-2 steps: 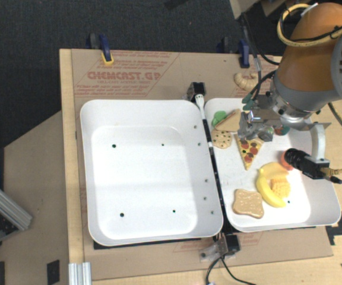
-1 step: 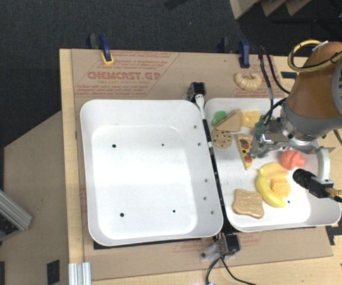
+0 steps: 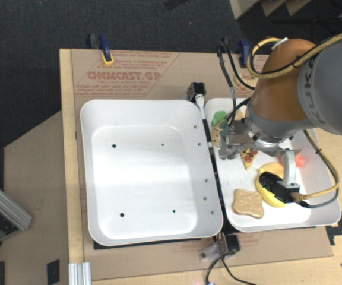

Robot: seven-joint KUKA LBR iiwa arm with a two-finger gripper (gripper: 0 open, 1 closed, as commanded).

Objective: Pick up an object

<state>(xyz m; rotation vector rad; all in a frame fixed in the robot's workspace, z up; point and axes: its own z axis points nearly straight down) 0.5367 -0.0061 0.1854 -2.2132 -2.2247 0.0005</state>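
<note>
A: Counting the containers gives two white bins side by side: left bin [image 3: 147, 171] and right bin [image 3: 322, 212].

B: Contents?

A: In the right bin: one tan toast-shaped piece [image 3: 247, 203] at its near edge, one yellow object [image 3: 270, 189] beside the toast, one green item [image 3: 219, 119] at the far corner, one pizza-like slice [image 3: 249, 158] between.

B: Gripper [image 3: 233, 144]?

A: Low over the right bin, near the green item; its opening cannot be judged.

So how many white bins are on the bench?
2: the left bin and the right bin beside it, partly hidden under the arm.
</note>
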